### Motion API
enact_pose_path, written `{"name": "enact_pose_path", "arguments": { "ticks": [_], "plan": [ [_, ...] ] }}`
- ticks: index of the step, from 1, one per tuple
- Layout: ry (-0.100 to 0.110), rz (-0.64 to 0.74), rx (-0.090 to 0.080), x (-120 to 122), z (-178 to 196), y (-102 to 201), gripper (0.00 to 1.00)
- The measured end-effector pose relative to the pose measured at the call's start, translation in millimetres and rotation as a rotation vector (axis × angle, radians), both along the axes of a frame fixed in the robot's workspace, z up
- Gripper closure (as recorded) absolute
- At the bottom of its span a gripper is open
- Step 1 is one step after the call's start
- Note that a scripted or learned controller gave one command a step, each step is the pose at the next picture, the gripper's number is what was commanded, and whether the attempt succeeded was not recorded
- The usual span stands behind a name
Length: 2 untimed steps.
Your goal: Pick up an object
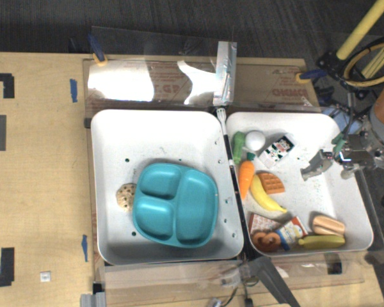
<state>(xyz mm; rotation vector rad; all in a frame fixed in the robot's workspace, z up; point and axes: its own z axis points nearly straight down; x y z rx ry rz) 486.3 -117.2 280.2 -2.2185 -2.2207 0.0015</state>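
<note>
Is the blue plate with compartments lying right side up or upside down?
Right side up: the teal plate in the left bin shows three hollow compartments facing upward.

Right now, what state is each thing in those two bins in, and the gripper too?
Teal plate: flat in the left bin, right side up.
Cookie: flat, touching the plate's left edge.
Carrot: lying along the right bin's left wall.
Banana: lying loose.
Hot dog: lying by the near right corner.
Gripper: above the right bin, holding nothing.
</note>
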Motion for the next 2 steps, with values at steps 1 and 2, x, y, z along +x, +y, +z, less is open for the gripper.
{"name": "enact_pose_path", "arguments": {
  "ticks": [1,2],
  "plan": [
    [-0.003,0.001,-0.001,1.1,10.2,0.3,1.0],
    [-0.002,0.0,-0.001,1.0,9.7,0.3,0.0]
  ]
}}
